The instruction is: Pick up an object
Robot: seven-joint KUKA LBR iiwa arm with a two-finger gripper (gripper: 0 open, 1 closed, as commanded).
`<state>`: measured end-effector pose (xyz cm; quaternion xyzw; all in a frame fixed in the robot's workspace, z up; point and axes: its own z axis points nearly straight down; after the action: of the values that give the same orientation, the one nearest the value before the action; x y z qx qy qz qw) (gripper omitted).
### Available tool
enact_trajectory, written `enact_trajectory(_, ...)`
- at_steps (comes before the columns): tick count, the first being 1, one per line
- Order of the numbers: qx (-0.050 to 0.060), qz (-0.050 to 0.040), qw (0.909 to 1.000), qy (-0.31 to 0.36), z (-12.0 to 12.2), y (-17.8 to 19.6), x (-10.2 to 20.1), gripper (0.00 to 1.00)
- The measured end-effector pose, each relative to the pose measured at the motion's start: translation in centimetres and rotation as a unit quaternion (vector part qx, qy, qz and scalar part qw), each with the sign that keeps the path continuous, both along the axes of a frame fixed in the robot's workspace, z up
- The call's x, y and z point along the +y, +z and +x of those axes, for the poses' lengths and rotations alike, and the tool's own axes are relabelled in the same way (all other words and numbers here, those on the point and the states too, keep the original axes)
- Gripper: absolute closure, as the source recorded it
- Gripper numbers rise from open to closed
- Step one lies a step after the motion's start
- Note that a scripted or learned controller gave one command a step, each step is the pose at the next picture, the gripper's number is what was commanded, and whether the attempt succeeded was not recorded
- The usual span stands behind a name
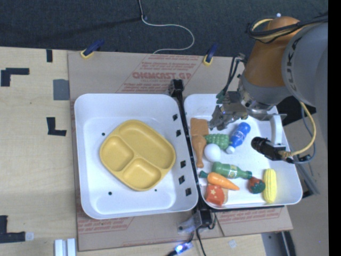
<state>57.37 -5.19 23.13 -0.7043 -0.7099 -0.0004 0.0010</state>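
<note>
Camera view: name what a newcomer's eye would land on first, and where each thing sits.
The big yellow divided plate lies alone in the left bin. The right bin holds a crowd of toy food: a carrot, a corn cob, a green bottle and a blue bottle. The gripper hangs over that bin's far side.

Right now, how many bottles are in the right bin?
2. A blue bottle lies just below the gripper; a green bottle lies lower, above the carrot. The arm may hide others.
</note>
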Motion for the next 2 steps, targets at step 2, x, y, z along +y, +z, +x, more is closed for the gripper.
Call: enact_trajectory(2, 0.0, -0.0007, 1.0, -0.002, 5.0, -1.0, 7.1, 1.0)
